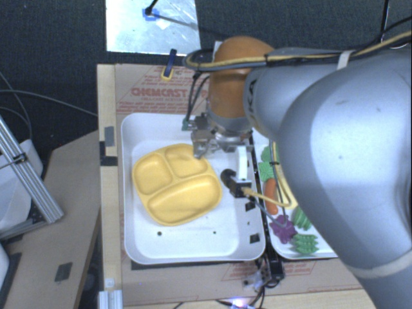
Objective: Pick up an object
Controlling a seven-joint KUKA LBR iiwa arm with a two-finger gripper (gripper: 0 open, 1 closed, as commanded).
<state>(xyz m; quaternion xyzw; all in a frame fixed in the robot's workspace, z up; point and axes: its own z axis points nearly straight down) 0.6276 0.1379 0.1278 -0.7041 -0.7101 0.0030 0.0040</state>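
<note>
In the camera view, nothing is seen lifted yet; the grasp remains to be made. A yellow plastic divided plate lies flat in the left white bin, seemingly smooth and rigid. The gripper is poised at its far rim; its opening cannot be told.

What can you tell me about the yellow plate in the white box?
The yellow divided plate looks like smooth plastic with rounded corners. It has three hollows: two small ones at the far side, one big one nearer the camera. It lies flat and right side up, turned at an angle, on the floor of the left white bin. The gripper is right at its far edge; whether it touches is unclear.
</note>
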